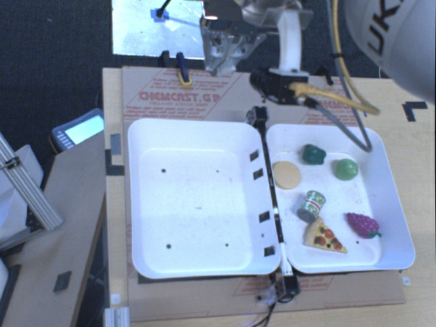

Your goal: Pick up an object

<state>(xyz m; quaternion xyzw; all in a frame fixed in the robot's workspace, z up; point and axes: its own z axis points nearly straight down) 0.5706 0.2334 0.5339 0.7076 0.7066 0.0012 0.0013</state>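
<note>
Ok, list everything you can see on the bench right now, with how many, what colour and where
Bins: 2, white, side by side on the bench.
Round flat piece: 1, tan, right bin, near the divider.
Dark green toy: 1, dark green, right bin, far side.
Light green toy: 1, light green, right bin, beside the dark green one.
Small can: 1, green and white, middle of the right bin.
Pizza slice: 1, yellow with red spots, right bin, near edge.
Grapes: 1 bunch, purple, right bin, near right corner.
Cardboard sheet: 1, brown, under the bins.
Gripper: 1, grey metal, above the bench's far edge, behind the bins.
</note>
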